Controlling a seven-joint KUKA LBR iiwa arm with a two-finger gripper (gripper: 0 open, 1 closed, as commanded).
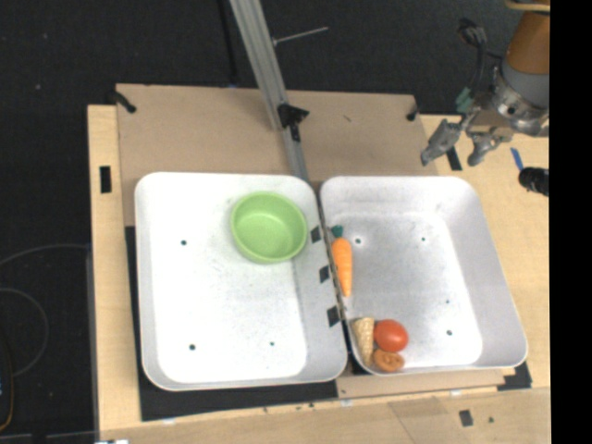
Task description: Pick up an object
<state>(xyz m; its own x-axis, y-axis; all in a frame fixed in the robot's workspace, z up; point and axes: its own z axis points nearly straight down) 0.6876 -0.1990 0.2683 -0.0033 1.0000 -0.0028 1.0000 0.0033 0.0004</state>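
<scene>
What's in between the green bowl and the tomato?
The carrot lies between the bowl and the tomato, against the right bin's left wall, in the camera view.

Even, fairly bright overhead light — the two white bins (pixel 222 276) read near-white with a mild glare, strongest across the right bin's floor (pixel 416 276). Shadows are soft and short: a faint one rims the green bowl (pixel 268 228), another lies beneath the bins' near edges. The surrounding floor falls to almost black. Focus is soft overall, with coarse grain — the gripper (pixel 467 146) at far right appears slightly blurred, and small items in the near right corner lack fine detail.
</scene>
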